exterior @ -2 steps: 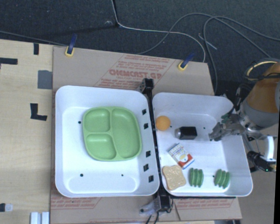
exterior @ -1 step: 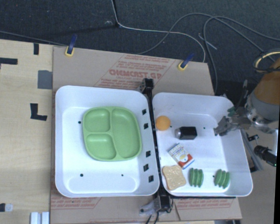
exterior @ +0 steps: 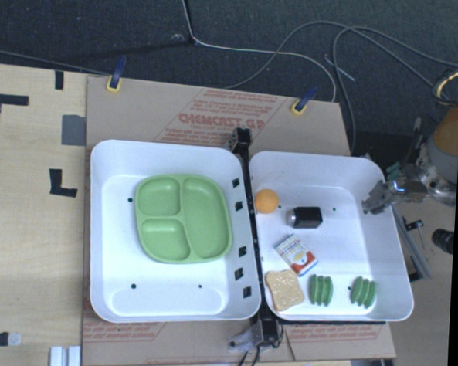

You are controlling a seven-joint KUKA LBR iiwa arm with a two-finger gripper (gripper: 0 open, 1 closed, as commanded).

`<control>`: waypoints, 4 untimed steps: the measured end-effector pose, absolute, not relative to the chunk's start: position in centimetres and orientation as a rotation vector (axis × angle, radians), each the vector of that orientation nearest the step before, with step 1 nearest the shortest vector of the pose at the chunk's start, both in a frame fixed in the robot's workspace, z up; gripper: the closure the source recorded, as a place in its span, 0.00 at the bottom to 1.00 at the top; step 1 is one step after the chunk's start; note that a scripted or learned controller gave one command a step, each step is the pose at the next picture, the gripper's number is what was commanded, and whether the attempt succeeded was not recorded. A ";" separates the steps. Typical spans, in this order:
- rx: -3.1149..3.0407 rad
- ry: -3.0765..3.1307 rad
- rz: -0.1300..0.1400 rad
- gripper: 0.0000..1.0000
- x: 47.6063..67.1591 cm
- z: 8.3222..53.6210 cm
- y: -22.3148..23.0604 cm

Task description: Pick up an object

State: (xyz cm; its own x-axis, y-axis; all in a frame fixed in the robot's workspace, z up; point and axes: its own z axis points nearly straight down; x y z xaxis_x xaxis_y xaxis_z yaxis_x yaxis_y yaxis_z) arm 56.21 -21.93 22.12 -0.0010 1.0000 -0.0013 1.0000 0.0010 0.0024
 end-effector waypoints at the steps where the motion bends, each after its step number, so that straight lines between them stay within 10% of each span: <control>1: 2.218 2.221 0.002 1.00 56.3 25.7 -21.9; 4: 2.215 2.229 0.001 1.00 55.4 25.1 -4.9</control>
State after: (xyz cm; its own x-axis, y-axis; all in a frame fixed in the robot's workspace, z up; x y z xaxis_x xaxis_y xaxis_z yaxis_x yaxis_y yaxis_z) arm 55.40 -4.86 25.09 -0.0066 1.0000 0.0011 1.0000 0.0066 -0.0003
